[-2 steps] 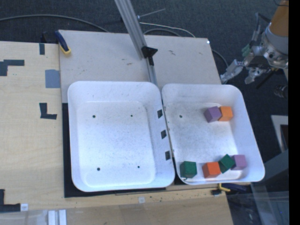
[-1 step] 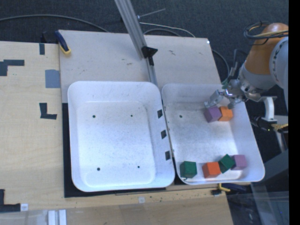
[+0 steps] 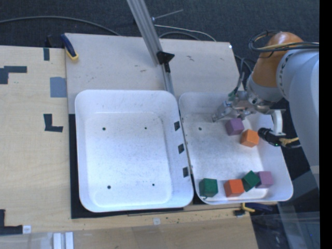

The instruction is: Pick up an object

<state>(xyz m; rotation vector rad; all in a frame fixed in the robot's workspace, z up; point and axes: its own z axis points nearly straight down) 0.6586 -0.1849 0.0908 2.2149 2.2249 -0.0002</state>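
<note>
Six blocks in right bin (image 3: pixel 207 154). Gripper (image 3: pixel 228 113) low at far end, just above purple block (image 3: pixel 234 126); grip state unclear. Orange block (image 3: pixel 250 138) beside.

A blue-handled clamp (image 3: pixel 69 46) grips the bench's (image 3: pixel 114 61) far-left corner.

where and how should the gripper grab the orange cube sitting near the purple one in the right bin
Probably take the orange cube from above across its two free flat sides, those not facing the purple cube up-left of it. It sits out on the right bin floor, clear of the walls.
</note>
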